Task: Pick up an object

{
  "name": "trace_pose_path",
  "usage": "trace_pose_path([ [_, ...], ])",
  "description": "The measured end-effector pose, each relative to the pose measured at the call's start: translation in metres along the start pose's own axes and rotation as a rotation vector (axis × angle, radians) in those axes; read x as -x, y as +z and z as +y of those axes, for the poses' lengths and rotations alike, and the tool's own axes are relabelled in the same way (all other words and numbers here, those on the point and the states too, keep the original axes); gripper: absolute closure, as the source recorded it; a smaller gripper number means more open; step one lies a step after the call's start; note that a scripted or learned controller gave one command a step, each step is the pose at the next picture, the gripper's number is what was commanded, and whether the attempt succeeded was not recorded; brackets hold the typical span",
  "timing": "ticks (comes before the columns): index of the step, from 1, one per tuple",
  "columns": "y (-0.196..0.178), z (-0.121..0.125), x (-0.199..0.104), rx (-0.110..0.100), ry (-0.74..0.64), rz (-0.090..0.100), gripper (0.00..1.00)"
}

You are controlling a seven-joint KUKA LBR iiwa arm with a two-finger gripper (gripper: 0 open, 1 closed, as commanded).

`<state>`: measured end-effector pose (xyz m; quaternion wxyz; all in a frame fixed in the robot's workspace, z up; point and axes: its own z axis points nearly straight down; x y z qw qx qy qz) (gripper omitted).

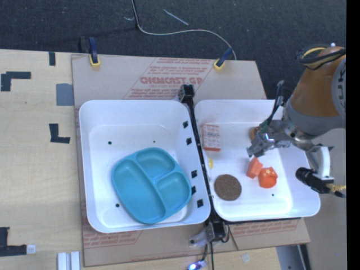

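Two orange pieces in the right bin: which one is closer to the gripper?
The smaller orange block, directly below the gripper. The rounder orange piece lies further right and lower, toward the bin's near edge.

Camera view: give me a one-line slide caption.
Arm's hand poised above orange pieces in right bin; blue divided plate fills left bin.

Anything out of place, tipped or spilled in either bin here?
Nothing stands out. The blue divided plate lies flat in the left bin; the right bin holds a small box, brown disc and two orange pieces, apart, nothing spilled.
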<state>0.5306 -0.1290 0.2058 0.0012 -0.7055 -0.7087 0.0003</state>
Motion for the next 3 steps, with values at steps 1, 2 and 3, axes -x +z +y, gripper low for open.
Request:
trace_pose_path([
  [1, 0.008, -0.003, -0.054, -0.001, -0.001, 0.001, 1.00],
  [2, 0.014, -0.012, -0.112, -0.002, -0.002, 0.001, 1.00],
  [3, 0.015, -0.019, -0.172, -0.001, -0.003, 0.001, 1.00],
])
